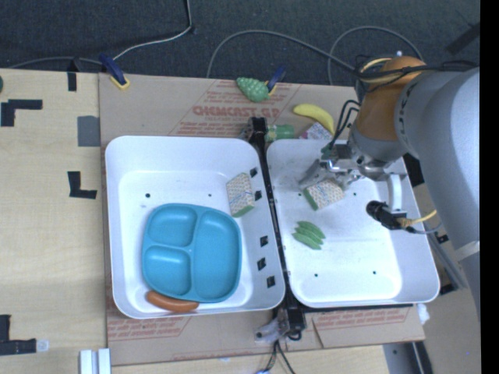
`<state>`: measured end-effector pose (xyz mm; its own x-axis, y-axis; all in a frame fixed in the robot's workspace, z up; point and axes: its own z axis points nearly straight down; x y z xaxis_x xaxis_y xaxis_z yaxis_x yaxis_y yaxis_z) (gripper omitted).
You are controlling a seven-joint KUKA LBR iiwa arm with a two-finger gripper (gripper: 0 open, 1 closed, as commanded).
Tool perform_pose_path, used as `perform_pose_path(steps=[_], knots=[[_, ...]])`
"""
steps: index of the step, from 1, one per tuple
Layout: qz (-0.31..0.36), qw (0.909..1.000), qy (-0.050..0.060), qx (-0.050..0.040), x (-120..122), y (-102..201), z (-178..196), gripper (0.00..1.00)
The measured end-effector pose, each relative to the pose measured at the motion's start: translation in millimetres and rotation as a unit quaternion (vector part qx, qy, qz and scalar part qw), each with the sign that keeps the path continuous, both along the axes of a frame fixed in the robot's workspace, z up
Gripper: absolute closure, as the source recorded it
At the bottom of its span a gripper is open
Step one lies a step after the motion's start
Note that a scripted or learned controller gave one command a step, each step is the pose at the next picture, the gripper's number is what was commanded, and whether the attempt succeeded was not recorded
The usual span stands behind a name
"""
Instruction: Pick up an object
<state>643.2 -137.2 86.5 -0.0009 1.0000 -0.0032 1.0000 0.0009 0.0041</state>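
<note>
**Gripper low over a patterned sponge in the right bin**

In the left bin (125, 158) lies a blue divided plate (191, 252), with an orange sausage-like piece (171, 302) touching its near edge. A small block (241, 192), beige and patterned with a green underside, leans against that bin's right wall.

Beyond the bins, on the cardboard, sit a green knobbly toy (253, 89) and a yellow banana (315, 116).

In the right bin (366, 283), a second block (324, 194) of the same kind lies tilted in the far left part: a beige top with a fine pattern and a green layer along its lower edge. A green pea pod (309, 234) lies near it, toward the front of the bin, apart from it.

The gripper (341, 170) is directly over the tilted block's far edge, its metal fingers (331, 165) meeting the block's upper side. They stand close together, but from this angle I cannot tell whether they are parted or closed, nor whether the block sits between them.
</note>
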Motion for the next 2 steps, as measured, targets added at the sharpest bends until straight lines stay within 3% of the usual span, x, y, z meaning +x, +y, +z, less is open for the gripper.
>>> perform_pose_path(steps=[1, 2], knots=[[0.000, 1.0000, 0.000, -0.0006, 0.2, 0.0, 10.0, 1.00], [0.000, 1.0000, 0.000, -0.0006, 0.1, 0.0, 9.7, 0.00]])
